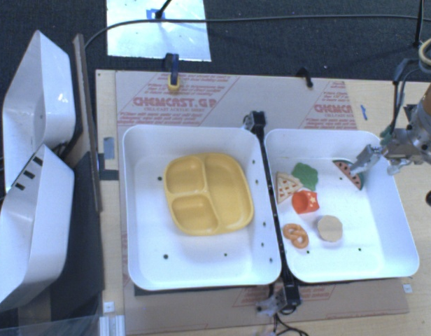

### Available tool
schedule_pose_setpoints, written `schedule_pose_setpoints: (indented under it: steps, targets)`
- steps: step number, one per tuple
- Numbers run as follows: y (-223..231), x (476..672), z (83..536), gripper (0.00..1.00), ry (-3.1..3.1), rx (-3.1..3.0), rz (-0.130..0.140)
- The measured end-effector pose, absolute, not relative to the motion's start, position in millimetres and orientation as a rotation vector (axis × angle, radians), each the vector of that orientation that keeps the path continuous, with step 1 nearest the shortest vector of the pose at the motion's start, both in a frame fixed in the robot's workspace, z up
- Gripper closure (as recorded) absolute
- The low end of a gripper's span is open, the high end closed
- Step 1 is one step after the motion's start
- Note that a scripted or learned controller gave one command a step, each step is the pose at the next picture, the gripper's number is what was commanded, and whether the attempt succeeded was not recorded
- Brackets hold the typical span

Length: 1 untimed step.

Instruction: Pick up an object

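Note:
The right bin holds several toy foods. A watermelon slice lies near its far right, and a green leaf sits left of that. A triangular waffle piece rests by the left wall, a red piece beside it, and a pretzel and a beige round disc lie nearer the front. My gripper reaches in from the right, low over the bin's far right part, its tip just right of the watermelon slice. Whether it touches the slice I cannot tell.
The left bin holds a yellow divided plate. A black clamp strip runs between the two bins. Spare white bins are stacked at the far left. Cables hang near the arm at the right.

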State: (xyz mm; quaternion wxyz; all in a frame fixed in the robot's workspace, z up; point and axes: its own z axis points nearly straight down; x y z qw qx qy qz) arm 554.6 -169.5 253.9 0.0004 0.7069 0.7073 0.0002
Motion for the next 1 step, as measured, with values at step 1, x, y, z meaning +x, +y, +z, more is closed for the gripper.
schedule_pose_setpoints:
  steps: [1]
  targets:
    - [-169.4, 554.6, 253.9, 0.0, 2.221, 2.22, 0.001]
